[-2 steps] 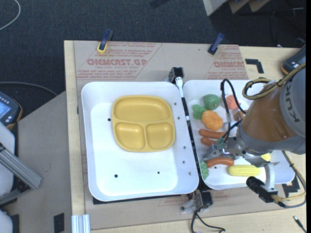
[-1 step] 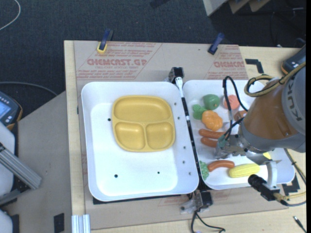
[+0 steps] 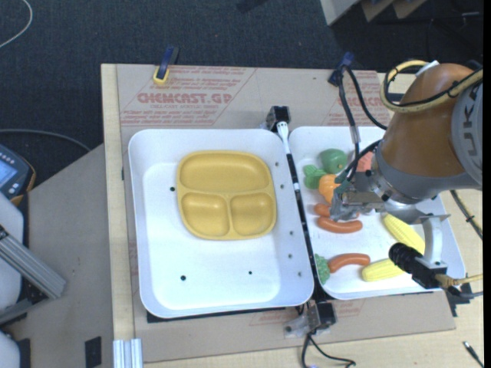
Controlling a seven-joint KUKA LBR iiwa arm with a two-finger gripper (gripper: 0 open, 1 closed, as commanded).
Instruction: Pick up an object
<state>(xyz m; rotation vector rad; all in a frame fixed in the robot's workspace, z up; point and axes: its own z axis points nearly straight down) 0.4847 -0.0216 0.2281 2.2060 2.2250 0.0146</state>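
Several toy foods are crowded around the claw [image 3: 347,203] in the right bin [image 3: 453,271]. Whether it is released or clenched cannot be told. An orange sausage [image 3: 338,225] lies just beneath it; a straight, centred descent is advised, clear of the neighbouring green pieces [image 3: 314,176].

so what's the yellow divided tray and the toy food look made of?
Yellow divided tray: likely moulded plastic, matte to satin, with rounded compartment walls and soft highlights. Toy food, such as the orange sausage and yellow corn: probably plastic or rubbery vinyl, in uniform saturated colours with a slight sheen. Hard or soft can't be told.
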